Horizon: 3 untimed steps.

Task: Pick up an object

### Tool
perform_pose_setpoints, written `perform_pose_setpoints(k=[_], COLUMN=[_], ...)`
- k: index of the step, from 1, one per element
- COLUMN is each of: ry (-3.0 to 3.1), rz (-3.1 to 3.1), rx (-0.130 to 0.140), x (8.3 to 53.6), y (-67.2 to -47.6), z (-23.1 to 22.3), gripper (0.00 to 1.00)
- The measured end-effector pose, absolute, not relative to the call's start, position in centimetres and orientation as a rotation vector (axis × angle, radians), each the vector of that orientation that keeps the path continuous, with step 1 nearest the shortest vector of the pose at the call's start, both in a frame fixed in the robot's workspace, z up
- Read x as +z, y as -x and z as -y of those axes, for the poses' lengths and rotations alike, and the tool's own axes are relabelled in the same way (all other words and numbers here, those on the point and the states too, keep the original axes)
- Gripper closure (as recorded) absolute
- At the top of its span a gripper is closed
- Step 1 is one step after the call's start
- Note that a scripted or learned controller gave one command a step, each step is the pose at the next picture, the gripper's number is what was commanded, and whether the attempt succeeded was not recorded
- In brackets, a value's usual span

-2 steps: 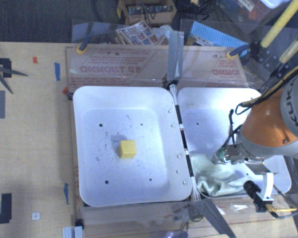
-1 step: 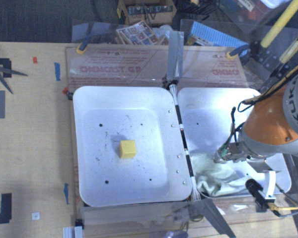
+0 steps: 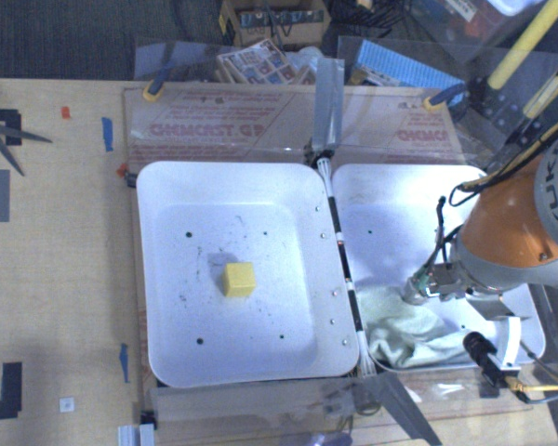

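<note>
White cloth [image 3: 411, 334] in right bin [image 3: 391, 203], gripper [image 3: 418, 291] just above it, grip state unclear, yellow block [image 3: 239, 280] well apart

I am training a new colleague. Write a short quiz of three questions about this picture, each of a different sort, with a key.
1. True or false: the yellow block lies in the right bin.
2. Multiple choice: what lies in the near part of the right bin, beside the arm?
A. a red ball
B. a crumpled whitish cloth
C. a metal spoon
3. Fill in: the arm's wrist band is ____ in colour.

Key:
1. False; it lies in the left bin, near the middle.
2. B
3. orange
</note>
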State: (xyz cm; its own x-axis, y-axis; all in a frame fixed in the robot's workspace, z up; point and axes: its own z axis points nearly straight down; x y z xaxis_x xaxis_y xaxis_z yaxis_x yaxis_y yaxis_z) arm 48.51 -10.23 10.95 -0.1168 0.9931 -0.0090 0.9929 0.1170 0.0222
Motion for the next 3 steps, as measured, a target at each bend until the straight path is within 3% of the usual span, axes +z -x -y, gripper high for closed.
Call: perform_pose_setpoints(k=[1,2,3], ry=[-1.996,-2.173,-2.409], rz=[-2.413,-2.266,-1.999], rx=[0.013,0.0,0.017], x=[9.1,21.6,9.3], y=[-48.4,-48.0,-48.4], z=[11.7,12.2,13.9], gripper=[1.0,1.0,1.0])
